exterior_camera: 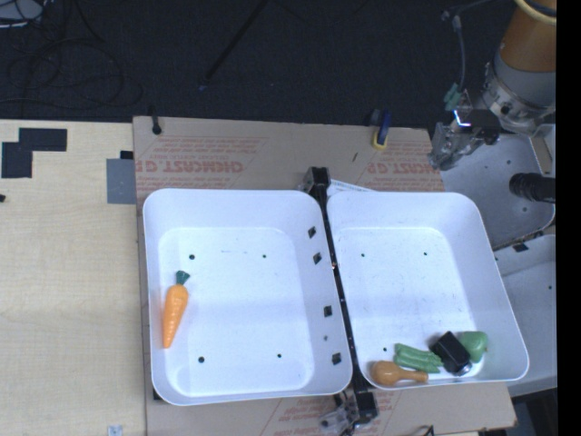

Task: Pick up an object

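Left bin (227, 200): carrot (173, 307) near its left wall | right bin (408, 203), touching the left bin's right side: gourd (397, 373), pod (418, 359), block (451, 352), rounded toy (474, 341) clustered left to right in near right corner | gripper (449, 145) beyond right bin's far right corner

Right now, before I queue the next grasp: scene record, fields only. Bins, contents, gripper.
left bin: one toy carrot, by its left wall
right bin: four items bunched in the near right corner
items: green pod, black block, green piece, orange gourd-shaped toy
gripper: outside the bins, past the right bin's far right corner
task state: nothing picked up yet
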Robot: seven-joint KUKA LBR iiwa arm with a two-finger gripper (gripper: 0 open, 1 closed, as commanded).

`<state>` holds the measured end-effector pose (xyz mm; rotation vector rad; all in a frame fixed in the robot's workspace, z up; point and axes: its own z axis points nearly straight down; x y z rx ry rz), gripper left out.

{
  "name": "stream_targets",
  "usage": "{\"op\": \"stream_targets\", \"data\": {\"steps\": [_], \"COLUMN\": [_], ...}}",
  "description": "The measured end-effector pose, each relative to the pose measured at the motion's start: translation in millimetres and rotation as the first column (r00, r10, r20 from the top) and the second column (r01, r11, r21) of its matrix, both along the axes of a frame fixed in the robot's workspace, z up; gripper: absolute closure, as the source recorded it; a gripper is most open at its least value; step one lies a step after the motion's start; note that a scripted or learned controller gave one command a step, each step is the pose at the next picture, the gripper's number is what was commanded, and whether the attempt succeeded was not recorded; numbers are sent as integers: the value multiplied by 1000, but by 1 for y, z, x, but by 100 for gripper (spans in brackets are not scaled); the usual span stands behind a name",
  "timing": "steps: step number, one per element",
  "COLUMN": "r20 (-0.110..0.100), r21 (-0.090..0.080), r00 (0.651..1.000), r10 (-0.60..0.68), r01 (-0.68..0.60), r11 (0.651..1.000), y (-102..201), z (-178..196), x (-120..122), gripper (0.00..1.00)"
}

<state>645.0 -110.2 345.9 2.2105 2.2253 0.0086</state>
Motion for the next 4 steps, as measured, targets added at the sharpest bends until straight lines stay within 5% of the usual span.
{"op": "stream_targets", "data": {"steps": [1,2,3,4], "r20": [-2,-20,-5,-3], "r21": [-3,1,1,2], "r00": [1000,1000,1000,1000], "r10": [-10,-8,0,4], "r01": [10,8,0,-4], "r11": [1000,1000,1000,1000], "y": [-40,-73,-8,106], "z": [89,-47,-3,56], "x": [-63,-29,-8,-10], "gripper": [100,100,100,100]}}
